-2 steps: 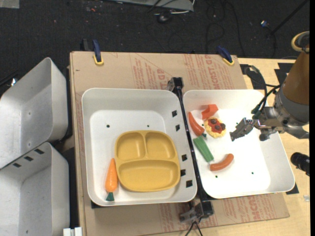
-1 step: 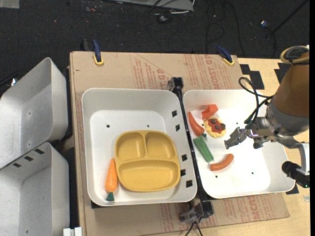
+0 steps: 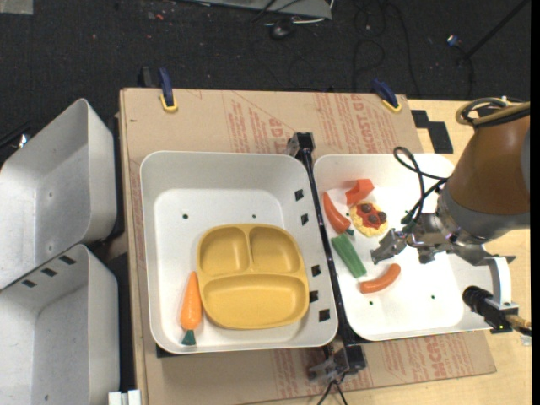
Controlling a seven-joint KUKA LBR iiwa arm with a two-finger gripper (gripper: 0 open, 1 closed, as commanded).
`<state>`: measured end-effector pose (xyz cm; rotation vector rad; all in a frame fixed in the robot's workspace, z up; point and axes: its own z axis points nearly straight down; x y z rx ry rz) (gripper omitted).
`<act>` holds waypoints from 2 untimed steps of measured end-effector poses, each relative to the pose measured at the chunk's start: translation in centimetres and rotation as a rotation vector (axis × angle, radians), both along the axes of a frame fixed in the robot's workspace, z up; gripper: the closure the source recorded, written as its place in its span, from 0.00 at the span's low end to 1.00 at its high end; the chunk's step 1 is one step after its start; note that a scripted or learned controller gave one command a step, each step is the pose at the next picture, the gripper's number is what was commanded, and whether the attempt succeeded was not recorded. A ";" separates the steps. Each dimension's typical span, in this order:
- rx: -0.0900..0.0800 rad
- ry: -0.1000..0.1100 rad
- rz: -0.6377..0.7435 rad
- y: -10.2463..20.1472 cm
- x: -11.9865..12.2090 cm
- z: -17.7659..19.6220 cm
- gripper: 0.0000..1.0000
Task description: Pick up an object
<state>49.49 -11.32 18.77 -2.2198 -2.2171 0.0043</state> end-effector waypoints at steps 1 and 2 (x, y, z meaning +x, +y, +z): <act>0.000 0.001 -0.002 -0.7 -0.9 -5.1 0.00; -0.001 -0.005 -0.001 -0.6 -0.7 -3.8 1.00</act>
